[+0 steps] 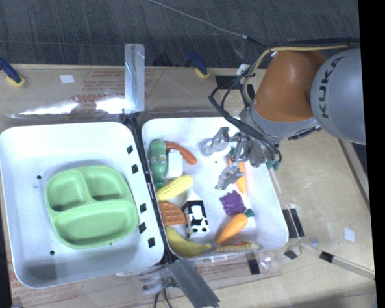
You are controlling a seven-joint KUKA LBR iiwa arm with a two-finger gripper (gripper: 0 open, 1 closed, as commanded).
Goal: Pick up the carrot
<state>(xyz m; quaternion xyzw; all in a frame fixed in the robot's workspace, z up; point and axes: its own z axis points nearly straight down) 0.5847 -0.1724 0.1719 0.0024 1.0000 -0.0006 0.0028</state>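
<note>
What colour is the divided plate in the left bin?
The divided plate is light green, seen clearly in the camera view, sitting in the white left bin.

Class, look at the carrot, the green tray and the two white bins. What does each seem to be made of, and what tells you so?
Carrot: probably moulded plastic, a toy; smooth, evenly orange with a green stub.
Green tray: likely plastic, matt; one flat colour, rounded moulded compartments.
White bins: seemingly plastic, slightly glossy; soft reflections along rounded rims and walls.
</note>
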